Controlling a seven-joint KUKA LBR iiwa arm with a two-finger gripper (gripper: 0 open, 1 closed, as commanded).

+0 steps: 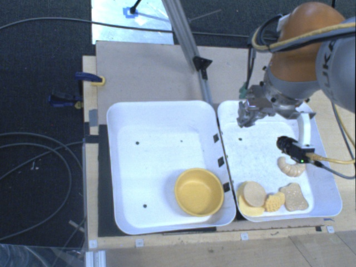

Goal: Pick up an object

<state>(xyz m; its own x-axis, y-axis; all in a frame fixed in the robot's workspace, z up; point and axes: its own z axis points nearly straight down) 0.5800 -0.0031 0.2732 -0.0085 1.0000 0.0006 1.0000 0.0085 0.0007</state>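
— Where's the stuff it could grab?

— Front of the right bin (328,202): a round tan piece (255,193) on a yellow slab (250,208), a small ridged yellow piece (273,202) touching it, a pale bone-shaped one (293,197) just beside that, and a curled, shrimp-like one (291,167) a little further back.

— And the gripper (245,119)?

— Well apart from them, at that bin's back left corner, close by the rim. Can't tell from here how it's set; nothing visible in it.

— Room to move?

— Bare white floor lies between gripper and pieces. The pieces crowd the front wall. A yellow bowl (199,191) sits in the left bin (128,149), near the divide.
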